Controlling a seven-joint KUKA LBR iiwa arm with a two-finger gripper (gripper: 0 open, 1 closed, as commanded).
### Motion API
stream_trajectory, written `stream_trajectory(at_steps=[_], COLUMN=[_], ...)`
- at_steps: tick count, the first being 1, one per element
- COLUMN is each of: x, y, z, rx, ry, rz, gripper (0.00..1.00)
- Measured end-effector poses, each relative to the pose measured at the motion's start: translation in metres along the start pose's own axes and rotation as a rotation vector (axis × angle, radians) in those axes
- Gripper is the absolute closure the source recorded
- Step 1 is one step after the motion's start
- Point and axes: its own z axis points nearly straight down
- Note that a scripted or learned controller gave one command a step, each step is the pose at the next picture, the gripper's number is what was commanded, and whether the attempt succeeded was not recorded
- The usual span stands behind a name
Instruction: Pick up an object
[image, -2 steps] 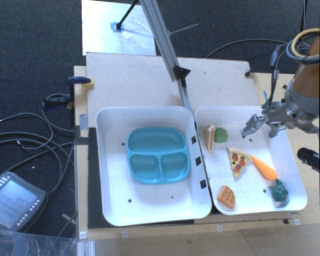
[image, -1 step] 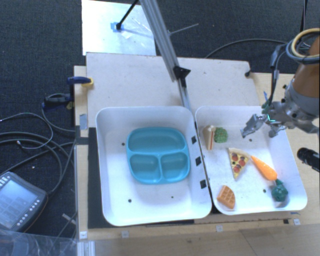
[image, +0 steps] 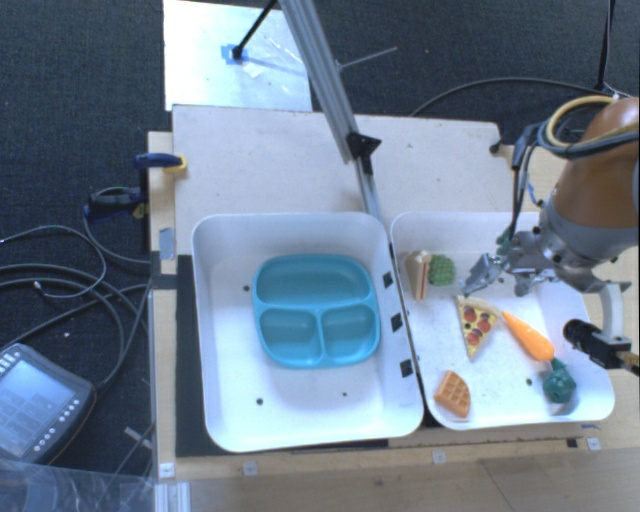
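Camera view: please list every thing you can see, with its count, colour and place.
Bins: two, white, side by side on the bench.
Divided plate: one, light blue, in the left bin.
Sandwich toy: one, tan, right bin, top left.
Broccoli toy: one, green, beside the sandwich toy.
Pizza slice: one, yellow and red, right bin, middle.
Carrot: one, orange, right of the pizza slice.
Waffle: one, orange-brown, right bin, front.
Dark green toy: one, right bin, front right.
Clamp: one, blue and yellow, bench's left edge.
Pendant: one, grey, on the floor at left.
Gripper: one, grey, over the right bin, above the pizza slice.

Two white bins are counted, one blue divided plate, and one each of pizza slice, carrot, waffle, broccoli and sandwich.
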Motion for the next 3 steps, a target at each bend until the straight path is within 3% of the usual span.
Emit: stream_trajectory(at_steps=[2, 3], x=[-0.003, -0.003], y=[0.006, 0.008], z=[0.108, 0.093], rx=[0.002, -0.007], ry=[0.0, 0.0], rz=[0.001, 0.001], gripper=[0.0, 1.0])
